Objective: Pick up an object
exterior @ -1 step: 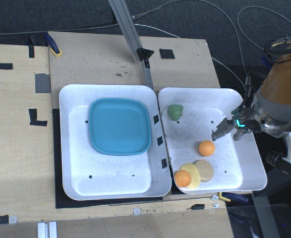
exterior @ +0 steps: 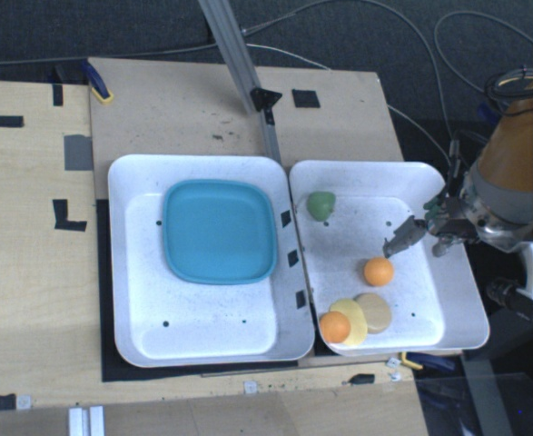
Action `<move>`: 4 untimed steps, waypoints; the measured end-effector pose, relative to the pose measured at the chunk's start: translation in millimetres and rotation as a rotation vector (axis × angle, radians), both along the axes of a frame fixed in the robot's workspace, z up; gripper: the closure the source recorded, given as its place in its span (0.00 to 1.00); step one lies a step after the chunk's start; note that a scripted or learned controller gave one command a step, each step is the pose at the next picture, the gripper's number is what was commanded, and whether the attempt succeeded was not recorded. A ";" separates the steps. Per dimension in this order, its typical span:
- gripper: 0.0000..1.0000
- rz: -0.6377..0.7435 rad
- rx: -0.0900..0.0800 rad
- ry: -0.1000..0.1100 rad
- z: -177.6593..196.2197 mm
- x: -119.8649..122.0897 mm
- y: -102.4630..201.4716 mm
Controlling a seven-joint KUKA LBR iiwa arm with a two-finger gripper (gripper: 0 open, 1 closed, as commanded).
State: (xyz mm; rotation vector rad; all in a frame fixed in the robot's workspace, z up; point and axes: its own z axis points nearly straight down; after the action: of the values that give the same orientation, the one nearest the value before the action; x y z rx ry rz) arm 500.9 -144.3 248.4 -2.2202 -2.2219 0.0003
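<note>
Orange ball (exterior: 379, 272) lies just below the end effector (exterior: 400, 240); seemingly apart, nothing visibly held; its opening I cannot tell.

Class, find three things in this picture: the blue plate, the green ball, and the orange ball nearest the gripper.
blue plate (exterior: 219, 231), camera view, centre of its flat face.
green ball (exterior: 320, 205), camera view, middle of its top.
orange ball (exterior: 379, 272), camera view, middle of its top.

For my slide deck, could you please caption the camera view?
Gripper poised above an orange ball in the right bin; blue plate in the left bin.
</note>
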 end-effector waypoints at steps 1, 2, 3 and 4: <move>0.00 -0.001 0.000 0.003 -43.1 -1.6 -4.3; 0.00 -0.001 0.001 0.006 -104.1 2.8 -6.4; 0.00 0.000 0.000 0.004 -156.5 1.7 -5.9; 1.00 0.000 0.000 0.001 -144.7 2.4 -6.0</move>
State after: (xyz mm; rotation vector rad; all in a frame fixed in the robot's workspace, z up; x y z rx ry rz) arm 503.3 -150.3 103.7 -2.2199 -2.2210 0.0016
